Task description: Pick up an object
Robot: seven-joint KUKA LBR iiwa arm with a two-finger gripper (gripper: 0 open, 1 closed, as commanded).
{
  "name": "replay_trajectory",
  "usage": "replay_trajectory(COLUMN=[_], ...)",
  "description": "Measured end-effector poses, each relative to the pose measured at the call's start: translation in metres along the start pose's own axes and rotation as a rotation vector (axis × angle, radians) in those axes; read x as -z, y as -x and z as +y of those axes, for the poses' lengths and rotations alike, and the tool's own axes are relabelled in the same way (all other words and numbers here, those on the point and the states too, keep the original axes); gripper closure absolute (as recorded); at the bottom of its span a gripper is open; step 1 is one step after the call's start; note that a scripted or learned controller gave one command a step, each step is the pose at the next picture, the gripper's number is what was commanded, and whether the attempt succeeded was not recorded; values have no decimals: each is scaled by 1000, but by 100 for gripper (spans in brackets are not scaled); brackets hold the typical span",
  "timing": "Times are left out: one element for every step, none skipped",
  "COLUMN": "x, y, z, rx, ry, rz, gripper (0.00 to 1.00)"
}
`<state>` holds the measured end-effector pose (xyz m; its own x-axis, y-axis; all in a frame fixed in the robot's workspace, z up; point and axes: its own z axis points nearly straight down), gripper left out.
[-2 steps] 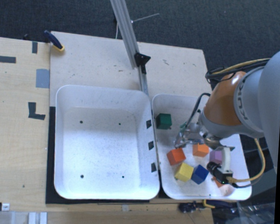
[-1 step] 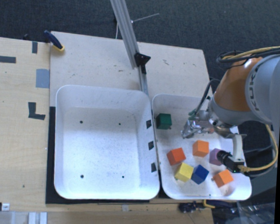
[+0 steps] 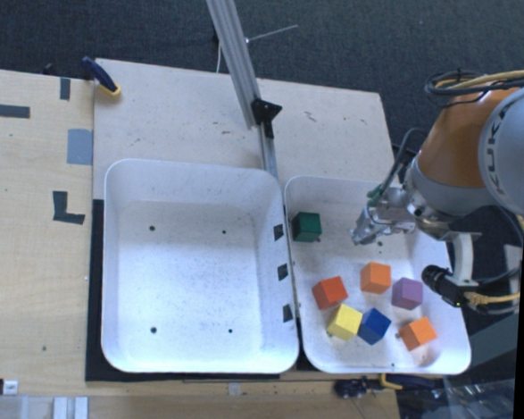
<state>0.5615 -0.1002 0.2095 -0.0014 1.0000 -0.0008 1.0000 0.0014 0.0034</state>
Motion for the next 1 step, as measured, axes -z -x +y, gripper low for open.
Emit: replay_trajectory(x=[53], y=[0], z=[1], rx=[1], ry=[2], rz=[0], gripper=[100])
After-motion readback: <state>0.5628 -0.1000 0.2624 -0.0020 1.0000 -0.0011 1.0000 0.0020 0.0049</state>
